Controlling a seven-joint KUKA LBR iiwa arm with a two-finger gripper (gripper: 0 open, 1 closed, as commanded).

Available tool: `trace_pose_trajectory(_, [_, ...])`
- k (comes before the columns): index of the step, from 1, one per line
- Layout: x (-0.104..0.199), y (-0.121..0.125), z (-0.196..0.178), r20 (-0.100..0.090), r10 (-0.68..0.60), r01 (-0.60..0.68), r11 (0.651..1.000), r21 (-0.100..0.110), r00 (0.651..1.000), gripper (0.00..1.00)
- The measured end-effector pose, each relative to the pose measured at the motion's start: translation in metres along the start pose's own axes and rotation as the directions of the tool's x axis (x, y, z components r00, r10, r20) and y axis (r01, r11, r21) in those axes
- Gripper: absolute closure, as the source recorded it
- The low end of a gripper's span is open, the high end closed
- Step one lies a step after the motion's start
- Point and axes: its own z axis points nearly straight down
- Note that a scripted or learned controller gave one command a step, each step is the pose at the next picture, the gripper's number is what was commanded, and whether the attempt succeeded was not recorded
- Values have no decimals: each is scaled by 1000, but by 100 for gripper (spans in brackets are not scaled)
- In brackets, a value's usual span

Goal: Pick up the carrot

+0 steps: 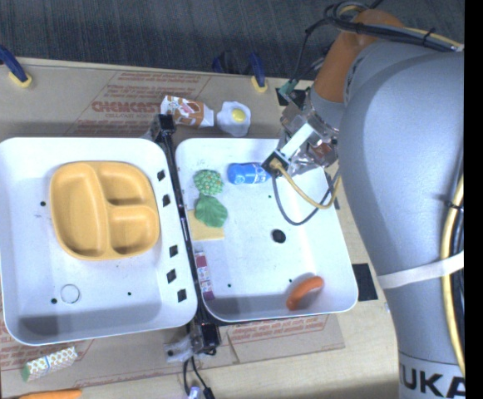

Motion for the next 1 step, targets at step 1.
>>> trace_pose_trajectory(1, [42,-81,-44,0,-273,273,962,-4,962,100])
